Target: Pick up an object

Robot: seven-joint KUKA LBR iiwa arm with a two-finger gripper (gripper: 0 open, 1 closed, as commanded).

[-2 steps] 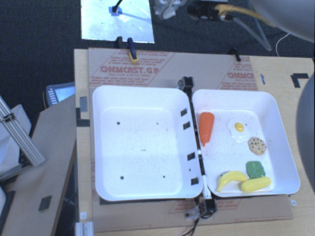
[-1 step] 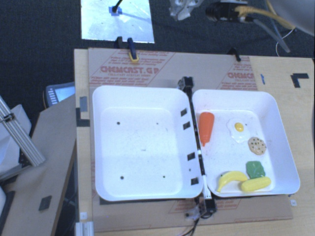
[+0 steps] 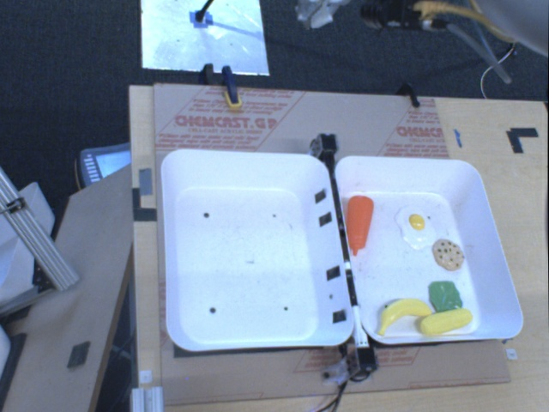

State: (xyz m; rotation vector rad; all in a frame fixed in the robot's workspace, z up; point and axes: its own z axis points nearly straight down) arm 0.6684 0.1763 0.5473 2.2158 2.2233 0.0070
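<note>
The right bin (image 3: 403,160) holds several toy foods. An orange carrot (image 3: 358,221) lies near its left wall. A fried egg (image 3: 416,226) and a round cookie (image 3: 447,253) sit toward the right. At the front lie a green piece (image 3: 444,294), a yellow banana (image 3: 401,312) and a yellow oblong piece (image 3: 445,321). My gripper (image 3: 322,7) hangs high at the top of the view, beyond the far edge of the bench, well away from both bins and holding nothing that I can see.
The left bin (image 3: 232,155) stands beside the right one, with a black clipped divider (image 3: 337,247) between them. A shiny metal plate (image 3: 204,24) lies on the floor at the back left. Cables (image 3: 446,11) trail at the top right.
</note>
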